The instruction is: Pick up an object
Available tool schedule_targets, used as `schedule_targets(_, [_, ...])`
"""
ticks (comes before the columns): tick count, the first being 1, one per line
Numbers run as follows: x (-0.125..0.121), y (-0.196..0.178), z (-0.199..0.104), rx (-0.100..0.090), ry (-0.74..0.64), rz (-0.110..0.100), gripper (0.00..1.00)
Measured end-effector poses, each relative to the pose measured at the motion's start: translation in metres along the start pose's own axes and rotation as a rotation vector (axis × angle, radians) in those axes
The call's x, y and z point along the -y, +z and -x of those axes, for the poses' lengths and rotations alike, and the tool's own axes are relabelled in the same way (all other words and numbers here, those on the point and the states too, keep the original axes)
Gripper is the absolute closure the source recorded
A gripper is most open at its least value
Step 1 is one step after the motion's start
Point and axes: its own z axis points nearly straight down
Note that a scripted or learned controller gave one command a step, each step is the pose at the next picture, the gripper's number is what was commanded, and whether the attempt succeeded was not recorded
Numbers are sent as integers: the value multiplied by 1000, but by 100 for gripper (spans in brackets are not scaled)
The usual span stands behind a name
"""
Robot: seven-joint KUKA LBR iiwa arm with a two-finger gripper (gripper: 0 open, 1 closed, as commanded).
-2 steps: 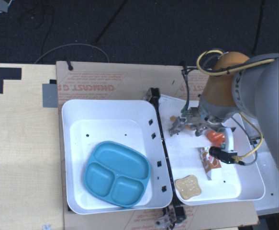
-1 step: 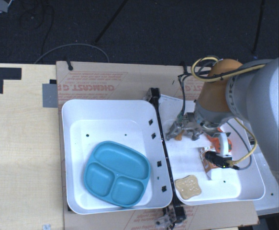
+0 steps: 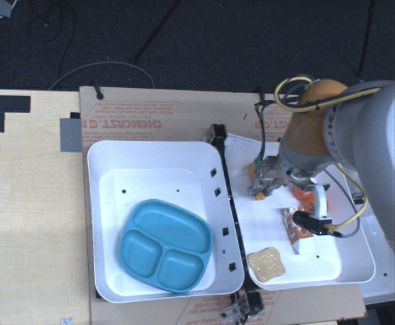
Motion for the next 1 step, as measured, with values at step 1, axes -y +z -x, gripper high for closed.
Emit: schedule_targets(1, [-4,-43,5,1,1,7,100])
